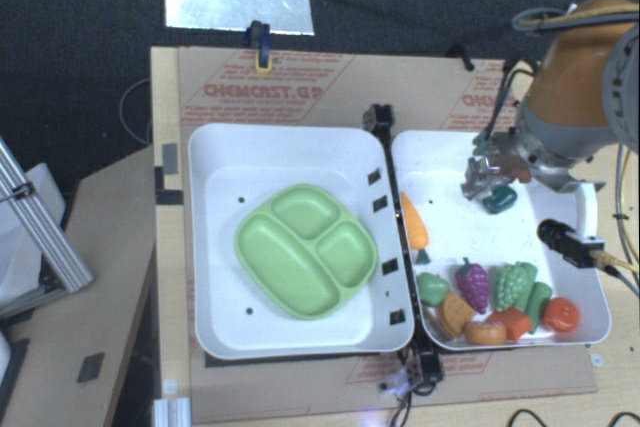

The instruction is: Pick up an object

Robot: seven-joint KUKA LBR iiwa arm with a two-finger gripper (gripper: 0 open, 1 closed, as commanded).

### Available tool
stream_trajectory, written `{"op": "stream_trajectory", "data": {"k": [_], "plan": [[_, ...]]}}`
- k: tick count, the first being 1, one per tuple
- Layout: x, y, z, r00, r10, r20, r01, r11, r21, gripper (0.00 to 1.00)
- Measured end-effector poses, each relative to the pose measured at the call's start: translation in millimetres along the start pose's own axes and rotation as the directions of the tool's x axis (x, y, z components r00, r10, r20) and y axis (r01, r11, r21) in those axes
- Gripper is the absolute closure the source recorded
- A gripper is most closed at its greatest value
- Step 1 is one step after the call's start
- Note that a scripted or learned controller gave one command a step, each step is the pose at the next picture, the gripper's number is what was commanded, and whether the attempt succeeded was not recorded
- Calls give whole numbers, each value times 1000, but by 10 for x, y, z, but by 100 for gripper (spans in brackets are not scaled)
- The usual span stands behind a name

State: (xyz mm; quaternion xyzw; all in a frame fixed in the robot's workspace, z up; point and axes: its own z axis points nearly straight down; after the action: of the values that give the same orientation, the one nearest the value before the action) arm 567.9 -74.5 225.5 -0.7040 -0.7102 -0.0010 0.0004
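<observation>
Camera view. Two white bins sit side by side on the bench. The left bin (215,215) holds a green divided plate (305,250) lying flat near its centre. The right bin (440,160) holds the loose objects, most of them crowded along its near edge: an orange carrot (415,225) against the left wall, a green round piece (433,289), a purple grape bunch (473,283), a green knobbly vegetable (517,284), a tan piece (455,313), an orange-red piece (500,325) and a red tomato (562,314) at the near right corner.

The arm (580,75) reaches in from the right, over the far half of the right bin. The gripper (484,177) hangs low above the bin floor. A dark teal object (500,199) lies just beside the fingertips, on their near-right side. Whether the gripper is released or clenched cannot be told at this resolution, and no object is seen between its fingers.

Step in hand, as judged: approach and grasp of the teal object, which stands apart from the crowded near row. Lift has not begun.

Next move: centre the fingertips over the teal object, lower to the bin floor, clench, then raise straight up. Verify that the object rises with the gripper; an offset grasp may push it aside.
</observation>
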Motion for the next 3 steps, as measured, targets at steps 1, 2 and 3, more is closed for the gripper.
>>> {"op": "stream_trajectory", "data": {"k": [1,2,3], "plan": [[605,-70,21,1000,-2,0,2,1000,1,100],[608,-16,94,1000,3,2,-3,1000,0,100],[492,70,-54,1000,8,2,-8,1000,-2,100]]}}
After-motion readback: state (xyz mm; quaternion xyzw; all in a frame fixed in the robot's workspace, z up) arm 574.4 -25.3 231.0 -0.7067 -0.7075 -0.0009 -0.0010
